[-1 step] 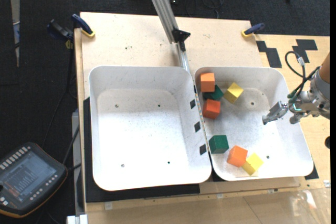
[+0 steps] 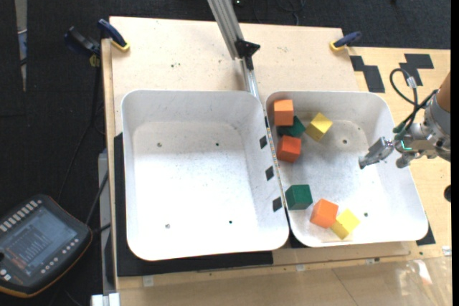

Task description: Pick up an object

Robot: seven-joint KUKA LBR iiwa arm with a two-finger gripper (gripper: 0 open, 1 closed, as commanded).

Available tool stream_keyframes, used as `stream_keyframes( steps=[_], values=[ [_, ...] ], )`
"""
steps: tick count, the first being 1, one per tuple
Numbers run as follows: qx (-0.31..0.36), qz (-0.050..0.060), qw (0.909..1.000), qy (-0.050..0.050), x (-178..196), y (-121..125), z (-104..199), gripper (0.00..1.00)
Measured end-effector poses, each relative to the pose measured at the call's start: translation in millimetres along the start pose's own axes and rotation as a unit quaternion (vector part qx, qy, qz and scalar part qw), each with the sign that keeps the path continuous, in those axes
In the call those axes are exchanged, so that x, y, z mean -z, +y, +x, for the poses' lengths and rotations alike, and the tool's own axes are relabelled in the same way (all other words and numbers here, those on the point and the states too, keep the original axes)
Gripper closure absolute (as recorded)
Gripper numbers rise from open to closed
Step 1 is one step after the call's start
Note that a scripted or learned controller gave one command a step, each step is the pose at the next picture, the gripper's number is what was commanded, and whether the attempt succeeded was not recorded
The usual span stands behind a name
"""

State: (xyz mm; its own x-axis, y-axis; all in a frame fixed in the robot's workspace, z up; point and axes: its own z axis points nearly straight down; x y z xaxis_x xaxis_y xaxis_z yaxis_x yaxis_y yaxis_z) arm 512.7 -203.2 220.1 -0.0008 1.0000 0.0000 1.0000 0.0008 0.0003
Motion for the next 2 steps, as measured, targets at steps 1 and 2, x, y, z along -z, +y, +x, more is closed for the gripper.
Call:
stream_keyframes(
  steps=[1, 2],
  values=[
    [0.0, 0.003, 1.0, 0.001, -59, -2, 10, 0.0],
    [-0.001, 0.003, 1.0, 0.001, -123, -3, 12, 0.0]
  ],
)
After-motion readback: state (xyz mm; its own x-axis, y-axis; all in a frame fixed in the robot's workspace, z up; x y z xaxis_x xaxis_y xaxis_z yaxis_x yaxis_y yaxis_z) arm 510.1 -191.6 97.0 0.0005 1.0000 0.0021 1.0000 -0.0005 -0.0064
